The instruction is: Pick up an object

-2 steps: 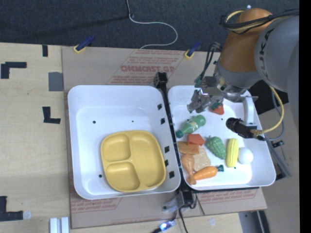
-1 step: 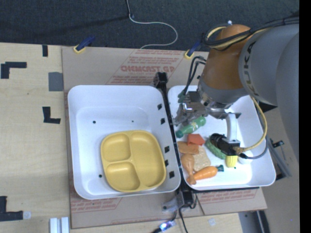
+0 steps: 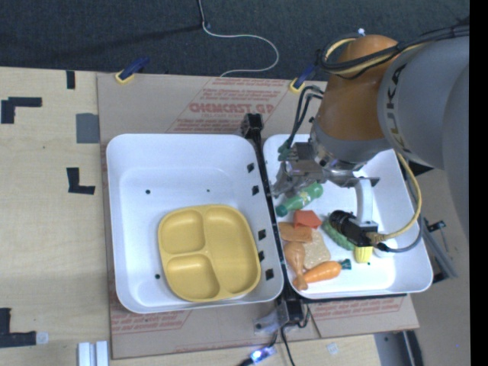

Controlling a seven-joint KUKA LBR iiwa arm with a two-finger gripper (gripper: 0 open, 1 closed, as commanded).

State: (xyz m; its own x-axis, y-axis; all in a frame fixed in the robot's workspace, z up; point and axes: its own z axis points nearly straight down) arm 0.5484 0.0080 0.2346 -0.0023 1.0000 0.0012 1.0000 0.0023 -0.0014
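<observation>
The right bin (image 3: 404,277) holds several small items: a green bottle-like piece (image 3: 303,198), a red block (image 3: 307,219), a tan slice (image 3: 309,248), an orange carrot (image 3: 320,273), a dark green vegetable (image 3: 341,233) and a small yellow piece (image 3: 363,255). My gripper (image 3: 292,180) hangs low over the bin's left part, right above the green piece and close to the bin wall. The orange-banded wrist (image 3: 354,90) hides much of the bin's far half. The view does not let me see anything held.
The left bin (image 3: 145,170) holds a yellow three-compartment plate (image 3: 207,252) toward its front. A black divider clip (image 3: 252,125) sits where the two bins meet. Cardboard lies under both bins, and a white cable (image 3: 229,36) loops behind them.
</observation>
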